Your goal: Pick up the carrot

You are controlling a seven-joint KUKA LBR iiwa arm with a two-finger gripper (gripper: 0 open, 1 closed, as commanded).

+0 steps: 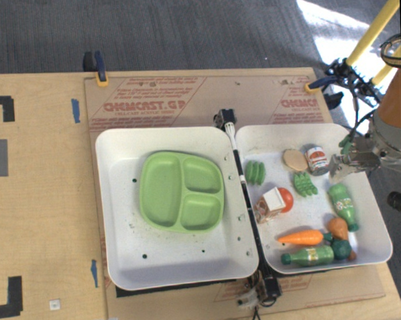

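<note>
Carrot [301, 238] in right bin [379, 231]; green plate [182, 190] in left bin [116, 213]

the wooden bench [44, 216] carries two white bins side by side, left bin [116, 213] and right bin [376, 234].

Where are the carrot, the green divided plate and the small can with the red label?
carrot [301, 238], camera view, middle of its orange body.
green divided plate [163, 191], camera view, floor of its large left compartment.
small can [317, 160], camera view, its red label.
</note>
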